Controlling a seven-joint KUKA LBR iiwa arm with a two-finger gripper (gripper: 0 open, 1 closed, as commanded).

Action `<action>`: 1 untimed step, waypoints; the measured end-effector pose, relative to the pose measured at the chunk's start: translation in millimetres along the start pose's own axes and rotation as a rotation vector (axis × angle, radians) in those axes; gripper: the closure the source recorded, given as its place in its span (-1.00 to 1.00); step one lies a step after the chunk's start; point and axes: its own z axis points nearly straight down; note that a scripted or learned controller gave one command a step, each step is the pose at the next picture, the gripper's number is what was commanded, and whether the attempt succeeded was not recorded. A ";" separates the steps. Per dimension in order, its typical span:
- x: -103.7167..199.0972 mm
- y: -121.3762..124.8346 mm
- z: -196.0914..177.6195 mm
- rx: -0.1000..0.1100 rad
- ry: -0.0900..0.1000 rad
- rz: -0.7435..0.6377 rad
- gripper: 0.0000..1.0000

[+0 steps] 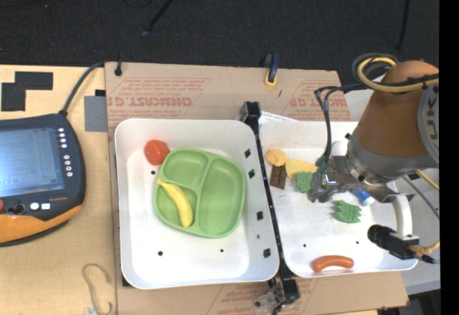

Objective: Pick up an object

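A: We log the left bin [136,249] first. A green divided plate [201,193] sits near its middle, with a banana [176,203] lying in the plate's left compartment. A red tomato [155,151] rests on the bin floor at the plate's upper left edge, touching or just beside it; we cannot tell which

B: We confirm. For the right bin [301,249]: a yellow piece [275,156] and a brown block [278,176] lie near the bin's left wall, towards its far edge. A yellow wedge [301,166] lies just beside them, and a green leafy piece [304,181] just below it. A second green leafy piece [348,212] lies nearer the bin's right side. A red sausage [333,262] lies along the near edge

A: Arm status?

B: We see the arm [391,127] reaching in over the right edge of the right bin. The gripper [320,188] hangs low over the bin's centre, just beside the first green leafy piece. We cannot tell whether it is spread or closed, and we see nothing held in it

A: Off the bins, a teach pendant [39,174] rests at the bench's left edge
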 end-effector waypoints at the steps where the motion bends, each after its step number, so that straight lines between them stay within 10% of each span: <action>1: 13.0 1.6 3.1 0.001 -0.001 0.003 1.00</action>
